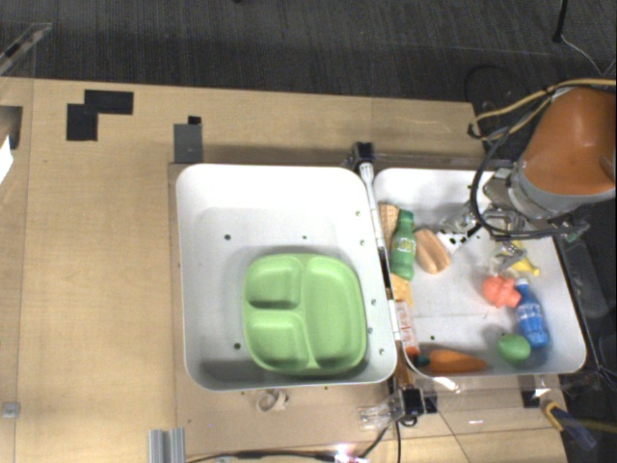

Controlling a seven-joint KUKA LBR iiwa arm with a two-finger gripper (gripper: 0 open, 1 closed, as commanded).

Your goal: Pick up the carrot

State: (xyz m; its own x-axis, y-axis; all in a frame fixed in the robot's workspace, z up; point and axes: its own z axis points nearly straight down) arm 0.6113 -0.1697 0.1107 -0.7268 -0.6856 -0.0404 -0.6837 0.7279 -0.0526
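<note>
The carrot [455, 361] is orange with a dark tip. It lies flat along the front wall of the right bin [429, 179], near the front-left corner. My gripper [503, 249] hangs under the grey wrist at the bin's back right, well behind the carrot and to its right. It sits just above a small yellow object [518, 265] and a salmon-coloured toy [498, 290]. The wrist and cables hide much of the gripper.
A green bottle [402, 244] and a bread roll [431, 252] lie at the right bin's left side. A blue bottle [530, 321] and a green ball [514, 347] sit right of the carrot. The left bin [207, 201] holds a green divided plate [305, 312].
</note>
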